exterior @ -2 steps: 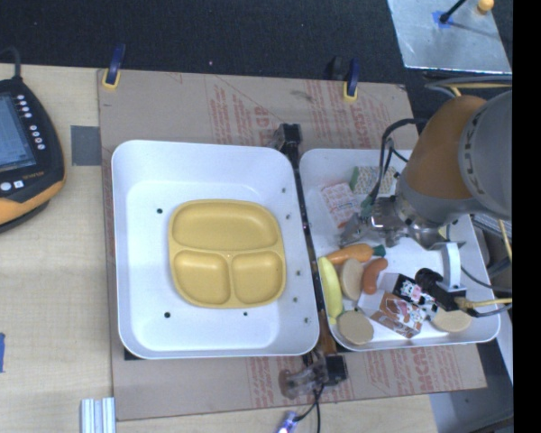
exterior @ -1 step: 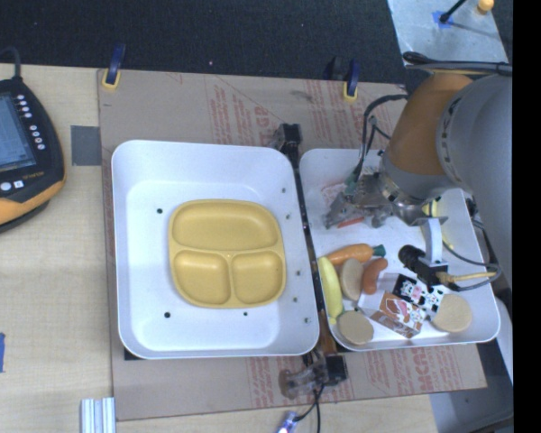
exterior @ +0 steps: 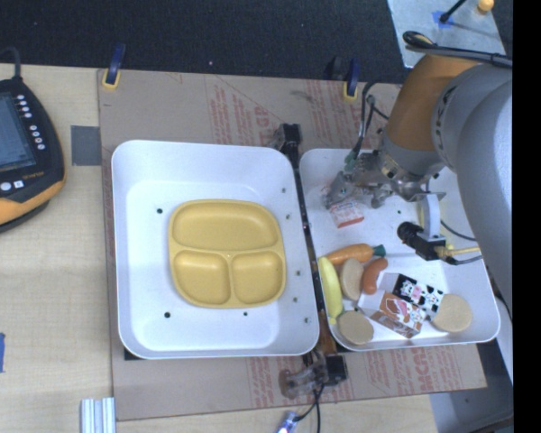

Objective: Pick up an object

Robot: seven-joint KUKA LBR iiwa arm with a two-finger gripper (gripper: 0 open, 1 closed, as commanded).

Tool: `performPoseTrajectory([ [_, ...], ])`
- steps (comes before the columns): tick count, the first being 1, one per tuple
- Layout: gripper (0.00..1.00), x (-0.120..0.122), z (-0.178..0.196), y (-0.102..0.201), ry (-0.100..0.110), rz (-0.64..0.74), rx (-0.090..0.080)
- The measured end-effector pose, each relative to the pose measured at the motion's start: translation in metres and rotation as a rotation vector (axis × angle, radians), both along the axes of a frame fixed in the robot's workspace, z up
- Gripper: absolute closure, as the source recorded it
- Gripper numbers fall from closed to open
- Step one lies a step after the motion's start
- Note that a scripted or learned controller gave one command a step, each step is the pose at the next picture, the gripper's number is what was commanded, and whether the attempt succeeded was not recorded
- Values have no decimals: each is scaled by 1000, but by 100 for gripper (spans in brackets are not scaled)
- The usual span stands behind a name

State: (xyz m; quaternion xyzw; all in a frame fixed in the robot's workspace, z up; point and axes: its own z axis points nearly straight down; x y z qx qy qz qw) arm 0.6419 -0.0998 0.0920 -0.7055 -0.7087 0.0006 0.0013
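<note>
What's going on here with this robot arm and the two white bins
A grey robot arm with an orange band reaches in from the right, its gripper low over the far end of the right white bin, just above a small red-and-white packet. Nothing is visibly held. Toy food lies nearer in that bin: a yellow banana, an orange carrot and a cow-patterned carton. The left white bin holds a yellow three-compartment plate.

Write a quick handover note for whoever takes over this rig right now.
Claw: low in the right bin, at its far end, just above a small red-and-white packet; grip state unclear.
Things: carrot, banana and other toy foods lie in the right bin's near half. Yellow divided plate sits in the left bin.
Done: nothing seen lifted.
Left: grasp and lift one object.
</note>
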Motion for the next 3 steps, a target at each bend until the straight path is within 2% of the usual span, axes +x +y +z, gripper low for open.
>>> performPoseTrajectory([
  [1, 0, 14, 0, -12, 0, 1, 0],
  [2, 0, 13, 0, -2, 2, -1, 0],
  [3, 0, 14, 0, -12, -1, -2, -1],
])
